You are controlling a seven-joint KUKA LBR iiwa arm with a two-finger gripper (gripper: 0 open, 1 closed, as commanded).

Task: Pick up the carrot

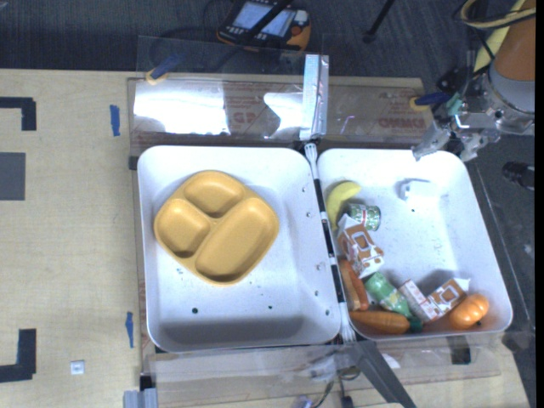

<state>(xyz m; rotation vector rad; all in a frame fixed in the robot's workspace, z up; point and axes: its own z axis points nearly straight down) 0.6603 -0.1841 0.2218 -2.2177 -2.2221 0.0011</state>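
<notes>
A robot arm's claw (444, 139) hangs over the far right corner of the right-hand white bin (442, 219), with nothing seen between its fingers; how far they are spread cannot be told at this size. The carrot (380, 321) lies flat along the bin's near wall, well apart from the claw and diagonally across the bin from it, toward the camera and to the left. Just beside the carrot's right end sits a small printed carton (433, 300), and beyond that, in the near right corner below the claw, a rounded orange fruit (469, 311). A green item (384, 294) rests just behind the carrot, touching a second printed carton (361, 249) that lies along the bin's left side. Farther up that side, to the claw's left and slightly nearer the camera, a small can (364, 218) leans against a yellow lemon-like fruit (342, 198). In the left-hand bin (170, 313), far to the claw's left, a yellow three-compartment tray (217, 225) lies on the floor of the bin. Both bins sit side by side on the table (68, 228).
</notes>
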